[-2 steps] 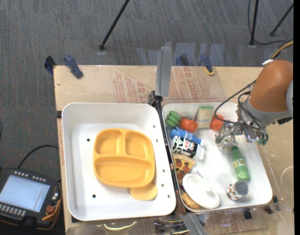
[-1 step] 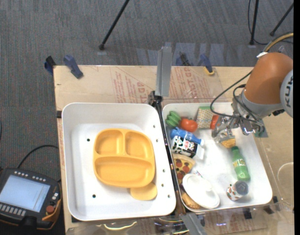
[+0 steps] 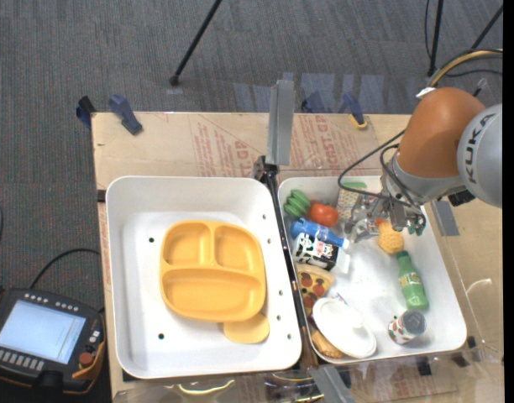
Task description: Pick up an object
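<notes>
My gripper [image 3: 368, 218] hangs low over the back of the right bin [image 3: 453, 309], below the orange wrist band [image 3: 437, 133]. Just left of it lies a red tomato [image 3: 323, 214], and a yellow textured piece [image 3: 391, 241] sits just to its right. Nothing shows as held. A green vegetable [image 3: 297, 201] lies at the bin's back left. A blue and white carton [image 3: 316, 242] rests in front of the tomato. A green bottle [image 3: 411, 281] lies along the right side.
The right bin also holds a pizza slice [image 3: 312, 282], a white dish [image 3: 343, 326] and a small cup [image 3: 406, 326] near the front. A yellow divided tray [image 3: 213, 270] fills the left bin [image 3: 131, 225]. A metal post [image 3: 280, 128] stands behind the bins.
</notes>
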### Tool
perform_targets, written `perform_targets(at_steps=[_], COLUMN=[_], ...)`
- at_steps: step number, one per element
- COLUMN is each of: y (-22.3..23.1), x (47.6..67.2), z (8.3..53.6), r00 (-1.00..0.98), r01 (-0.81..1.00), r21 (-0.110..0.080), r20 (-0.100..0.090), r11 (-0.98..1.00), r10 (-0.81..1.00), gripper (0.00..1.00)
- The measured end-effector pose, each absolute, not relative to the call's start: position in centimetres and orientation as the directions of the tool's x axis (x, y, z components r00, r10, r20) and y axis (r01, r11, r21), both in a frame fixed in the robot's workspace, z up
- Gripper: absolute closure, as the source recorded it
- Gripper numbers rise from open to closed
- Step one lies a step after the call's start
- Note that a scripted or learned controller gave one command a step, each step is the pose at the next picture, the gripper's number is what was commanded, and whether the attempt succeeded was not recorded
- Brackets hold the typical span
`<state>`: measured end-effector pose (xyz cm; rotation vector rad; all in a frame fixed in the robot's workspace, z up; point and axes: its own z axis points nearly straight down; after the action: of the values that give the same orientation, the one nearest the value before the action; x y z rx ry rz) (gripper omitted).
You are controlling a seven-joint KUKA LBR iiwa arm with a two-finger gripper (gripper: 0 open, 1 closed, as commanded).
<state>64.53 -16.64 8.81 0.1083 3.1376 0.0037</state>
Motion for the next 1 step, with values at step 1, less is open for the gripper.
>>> perform_targets(at_steps=[1], y=[-20.16], x=[60.93], z=[8.81], r00=[-1.0], r01=[-0.001], r21=[0.001], r20=[-0.002], r11=[1.0], r10=[-0.001], gripper=[0.0])
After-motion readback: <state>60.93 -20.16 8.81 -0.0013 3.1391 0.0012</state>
